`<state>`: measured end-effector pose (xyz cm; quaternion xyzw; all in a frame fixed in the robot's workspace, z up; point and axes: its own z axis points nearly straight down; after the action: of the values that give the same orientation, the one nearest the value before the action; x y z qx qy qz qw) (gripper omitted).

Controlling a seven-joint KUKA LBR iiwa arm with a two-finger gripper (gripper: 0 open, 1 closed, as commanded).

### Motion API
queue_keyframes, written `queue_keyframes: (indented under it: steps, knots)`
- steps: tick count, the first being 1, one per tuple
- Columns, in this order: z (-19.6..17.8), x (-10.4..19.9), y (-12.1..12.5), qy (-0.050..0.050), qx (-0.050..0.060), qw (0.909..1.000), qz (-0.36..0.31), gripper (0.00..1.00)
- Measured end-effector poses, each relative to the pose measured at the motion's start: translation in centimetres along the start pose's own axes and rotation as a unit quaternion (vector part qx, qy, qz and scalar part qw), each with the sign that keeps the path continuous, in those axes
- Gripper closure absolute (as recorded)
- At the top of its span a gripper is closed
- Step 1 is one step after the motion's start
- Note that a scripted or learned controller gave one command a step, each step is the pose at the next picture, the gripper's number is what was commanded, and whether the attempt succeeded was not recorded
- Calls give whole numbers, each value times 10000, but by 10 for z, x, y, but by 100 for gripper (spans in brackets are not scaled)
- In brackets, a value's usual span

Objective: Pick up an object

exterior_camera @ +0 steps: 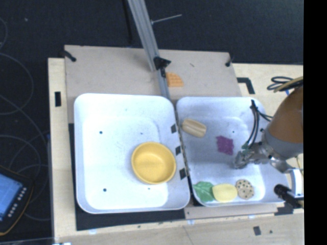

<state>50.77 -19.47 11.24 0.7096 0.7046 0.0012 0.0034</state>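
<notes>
The end effector (244, 158) hung low in the right bin (214, 106), just beside a purple thing (225, 144), near the cookie (245, 189), and I could not tell how it was set.

A pale wooden bench (127, 68) stands on dark floor (30, 19) strewn with cables (15, 111).

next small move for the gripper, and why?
Probably shift toward the purple piece, then descend. The gripper sits low in the right bin on bare floor, with nothing seen between its fingers. The purple piece lies just up-left, apart from other items, so it looks the nearest target.
</notes>
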Motion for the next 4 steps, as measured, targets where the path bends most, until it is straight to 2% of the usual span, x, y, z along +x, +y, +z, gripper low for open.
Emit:
queue_keyframes:
  steps: [1, 3, 4]
  knots:
    - [-64, 2, 5, -3, -12, 10000, -53, 100]
    - [-152, -3, 7, -1, -4, 10000, -58, 100]
    - [-148, 38, 17, 14, 23, 10000, -67, 100]
